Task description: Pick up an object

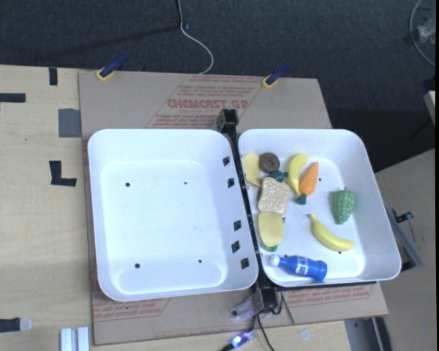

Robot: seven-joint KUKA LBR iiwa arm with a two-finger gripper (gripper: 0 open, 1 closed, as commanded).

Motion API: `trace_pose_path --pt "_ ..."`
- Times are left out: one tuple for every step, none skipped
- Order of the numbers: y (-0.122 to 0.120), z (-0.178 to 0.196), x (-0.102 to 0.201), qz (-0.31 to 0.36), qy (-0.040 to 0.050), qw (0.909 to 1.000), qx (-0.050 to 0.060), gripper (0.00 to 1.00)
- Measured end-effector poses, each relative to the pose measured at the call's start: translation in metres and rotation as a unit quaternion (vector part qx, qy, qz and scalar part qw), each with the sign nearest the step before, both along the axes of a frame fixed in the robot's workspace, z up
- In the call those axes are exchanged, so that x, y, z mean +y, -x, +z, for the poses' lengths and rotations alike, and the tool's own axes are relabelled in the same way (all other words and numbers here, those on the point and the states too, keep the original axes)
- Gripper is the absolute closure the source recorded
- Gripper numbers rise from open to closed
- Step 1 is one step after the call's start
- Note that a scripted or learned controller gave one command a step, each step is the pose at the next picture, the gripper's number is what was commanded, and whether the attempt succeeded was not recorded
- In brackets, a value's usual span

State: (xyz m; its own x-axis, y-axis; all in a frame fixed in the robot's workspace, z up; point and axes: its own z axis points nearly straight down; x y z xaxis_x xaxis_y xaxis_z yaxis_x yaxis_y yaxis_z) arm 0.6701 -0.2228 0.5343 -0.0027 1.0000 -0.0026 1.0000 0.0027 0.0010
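Two bins: a left bin [110, 218] at frame centre-left and a right bin [366, 196] at centre-right, touching along a shared middle wall.
Left bin content: bare white floor with a few small dark dots; no candidate for a pick there.
Slice of bread [274, 195]: lies against the middle wall in the right bin, flat. Poor first choice, judged from how close the wall is to one finger's path.
Pale yellow piece [271, 229]: just below the bread, touching or nearly touching it, also close to the wall.
Blue bottle [301, 267]: on its side at the lower edge of the right bin, white cap toward the left. Likely to roll; grip across the body, not along it.
Carrot [308, 179]: upper middle of the right bin, packed beside a yellow item; crowded.
Banana [331, 235]: centre-right of the right bin, apart from its neighbours. Judged the best target; close the fingers across its narrow width at mid-length.
Green vegetable [342, 205]: right of the group, near the banana but not touching; second choice.
End effector: its opening and any load cannot be told at this moment.
Step in hand: approach, judged not yet begun; descend vertically over the chosen item.
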Motion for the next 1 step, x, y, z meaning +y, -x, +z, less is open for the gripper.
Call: trace_pose_path --pt "0.0012 0.0004 0.0001 0.0 -0.0003 1.0 0.001 1.0"
